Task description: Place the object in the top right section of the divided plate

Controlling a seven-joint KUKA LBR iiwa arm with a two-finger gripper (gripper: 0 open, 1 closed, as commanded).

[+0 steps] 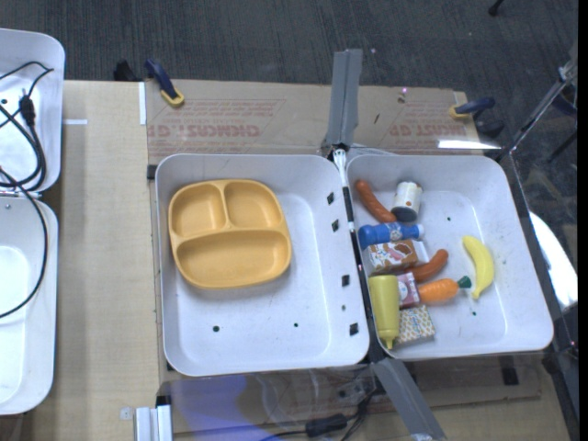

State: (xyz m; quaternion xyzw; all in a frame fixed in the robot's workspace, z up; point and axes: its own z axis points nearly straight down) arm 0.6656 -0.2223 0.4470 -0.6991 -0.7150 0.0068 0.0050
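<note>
**Plate waiting, toys in the other bin**

You have the yellow divided plate [230,233] in the left bin [248,338]. Right of the plate, the right bin [514,320] holds a banana [479,264], carrot [439,289], sausages [375,200] and mustard bottle [385,307]. You cannot tell the gripper's opening.

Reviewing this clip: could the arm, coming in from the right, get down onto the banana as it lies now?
Probably yes. The banana lies alone near the right bin's right side, apart from the carrot and the packed items by the divider, with nothing over it. The bin wall is close, which might crowd a low approach.
</note>
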